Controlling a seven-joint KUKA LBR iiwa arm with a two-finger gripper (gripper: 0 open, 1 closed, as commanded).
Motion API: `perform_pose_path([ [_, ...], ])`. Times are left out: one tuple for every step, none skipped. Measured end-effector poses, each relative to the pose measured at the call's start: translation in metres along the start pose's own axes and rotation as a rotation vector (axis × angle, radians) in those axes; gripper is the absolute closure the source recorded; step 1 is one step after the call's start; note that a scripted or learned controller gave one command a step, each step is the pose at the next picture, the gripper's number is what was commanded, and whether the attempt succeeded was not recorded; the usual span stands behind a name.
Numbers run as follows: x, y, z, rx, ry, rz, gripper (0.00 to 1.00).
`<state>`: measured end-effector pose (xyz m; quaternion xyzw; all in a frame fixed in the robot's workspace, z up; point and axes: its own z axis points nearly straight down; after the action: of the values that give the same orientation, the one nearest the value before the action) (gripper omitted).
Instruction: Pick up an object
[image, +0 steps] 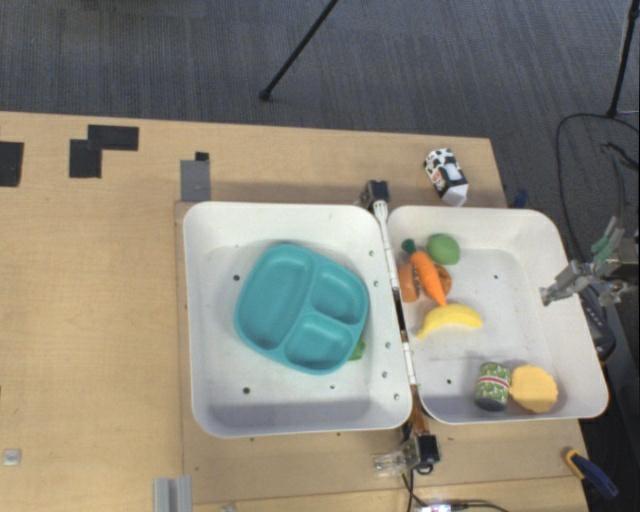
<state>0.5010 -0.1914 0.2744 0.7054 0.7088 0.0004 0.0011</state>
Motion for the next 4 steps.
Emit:
perform_pose_path([
  [0.033, -0.015, 0.144, 0.004, 0.003, -0.109, 0.0],
  [0.098, -0.012, 0.187, -0.005, 0.0, -0.158, 0.0],
  [0.093, 0.11, 0.188, -0.006, -0.001, -0.21, 0.0],
  [0.093, 0.111, 0.176, -0.006, 0.0, -0.214, 1.0],
])
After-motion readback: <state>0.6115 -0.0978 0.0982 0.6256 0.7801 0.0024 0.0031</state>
